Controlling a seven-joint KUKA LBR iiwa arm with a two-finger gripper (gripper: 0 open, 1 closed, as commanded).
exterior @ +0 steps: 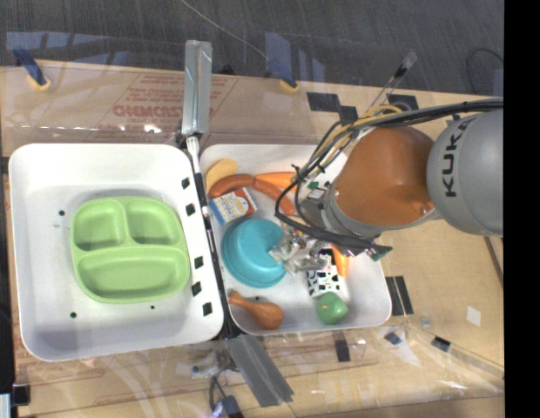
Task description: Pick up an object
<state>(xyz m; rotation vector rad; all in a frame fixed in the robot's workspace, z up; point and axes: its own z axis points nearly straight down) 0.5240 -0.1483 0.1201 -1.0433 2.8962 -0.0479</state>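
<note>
Nearest, by the right bin's [379, 307] front edge, a brown drumstick-like toy [257, 310] lay towards the front-left corner & a green pear-like toy [332, 308] sat right of it; a black/white spotted piece [322, 279] stood just behind the pear, touching it. Mid bin, a blue bowl [251, 252] sat close to the left wall, rim up. The gripper [298, 255] was down in the bin just right of the bowl, metal tips at its right rim; fingers' state: can't tell, too cluttered w/ cables, nothing seen clamped. Behind the bowl, a small carton [232, 205], then an orange carrot-like toy [274, 183] & a yellow banana [219, 171] near the back-left corner. The arm's [388, 181] orange band covered the bin's right-back part. Left bin [35, 233] held a green divided plate [129, 249] about centre, flat. Behind both bins, bench [96, 94] under clear sheet.
</note>
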